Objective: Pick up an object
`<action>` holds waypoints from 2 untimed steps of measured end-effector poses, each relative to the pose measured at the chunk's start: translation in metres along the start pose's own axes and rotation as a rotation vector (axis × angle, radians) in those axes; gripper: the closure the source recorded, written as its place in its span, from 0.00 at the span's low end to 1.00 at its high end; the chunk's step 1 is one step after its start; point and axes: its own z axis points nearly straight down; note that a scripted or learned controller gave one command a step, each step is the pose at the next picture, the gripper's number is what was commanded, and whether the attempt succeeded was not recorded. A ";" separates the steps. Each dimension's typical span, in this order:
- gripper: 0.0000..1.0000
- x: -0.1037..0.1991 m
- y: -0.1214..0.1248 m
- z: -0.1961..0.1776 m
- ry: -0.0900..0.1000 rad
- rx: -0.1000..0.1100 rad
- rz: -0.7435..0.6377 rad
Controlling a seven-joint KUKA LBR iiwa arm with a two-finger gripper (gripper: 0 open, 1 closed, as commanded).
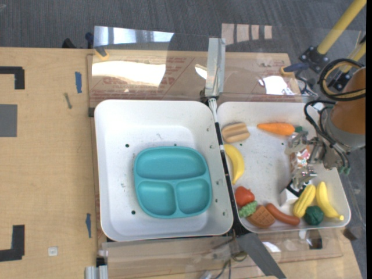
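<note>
Bench (40, 156) of tan board bears two white bins; hand (302, 164) state unclear.

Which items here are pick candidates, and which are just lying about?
Job: gripper; in the right bin: carrot, bread roll, banana, tomato, waffle, sausage, corn cob.
Lying about: left bin, teal divided plate.
</note>
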 end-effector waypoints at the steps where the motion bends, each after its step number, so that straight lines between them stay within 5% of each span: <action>1: 0.00 0.007 0.000 -0.001 -0.016 0.005 0.092; 2: 0.00 0.004 0.000 -0.001 -0.010 0.002 0.158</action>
